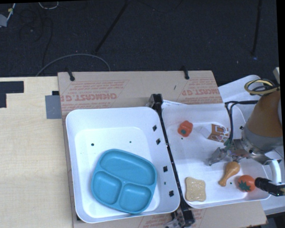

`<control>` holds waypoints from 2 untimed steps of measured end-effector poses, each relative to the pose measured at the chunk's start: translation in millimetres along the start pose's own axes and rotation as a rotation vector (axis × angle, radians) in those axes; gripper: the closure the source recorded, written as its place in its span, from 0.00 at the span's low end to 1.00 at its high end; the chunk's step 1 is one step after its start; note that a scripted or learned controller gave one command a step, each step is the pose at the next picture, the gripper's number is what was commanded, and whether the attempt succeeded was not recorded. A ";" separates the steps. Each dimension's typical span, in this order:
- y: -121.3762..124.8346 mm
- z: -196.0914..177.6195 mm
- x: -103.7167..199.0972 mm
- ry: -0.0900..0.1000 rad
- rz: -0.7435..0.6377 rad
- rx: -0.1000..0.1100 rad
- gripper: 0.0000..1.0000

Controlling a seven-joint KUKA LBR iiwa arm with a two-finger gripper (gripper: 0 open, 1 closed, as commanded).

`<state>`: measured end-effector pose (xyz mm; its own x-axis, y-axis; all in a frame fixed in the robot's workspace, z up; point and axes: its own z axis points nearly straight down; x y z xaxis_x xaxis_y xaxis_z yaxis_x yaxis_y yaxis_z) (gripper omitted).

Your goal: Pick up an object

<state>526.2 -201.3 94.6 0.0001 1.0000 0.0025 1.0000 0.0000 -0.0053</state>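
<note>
Right bin (199, 114), end effector (225, 154) blurred above drumstick (230, 171), grip unclear.

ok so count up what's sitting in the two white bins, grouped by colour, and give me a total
Blue: 1, the divided plate in the left bin
Red-orange: 2, the pepper-like toy and the tomato, both in the right bin
Tan: 2, the bread slice and the drumstick
White and brown: 1, the small packet
Total: 6
</note>
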 end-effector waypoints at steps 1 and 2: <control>-0.2 -12.0 -1.1 -0.001 0.003 -0.001 1.00; -7.6 -71.2 0.4 -0.003 0.001 -0.007 1.00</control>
<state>519.0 -201.1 165.9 0.0008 1.0000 -0.0002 1.0000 -0.0008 0.0013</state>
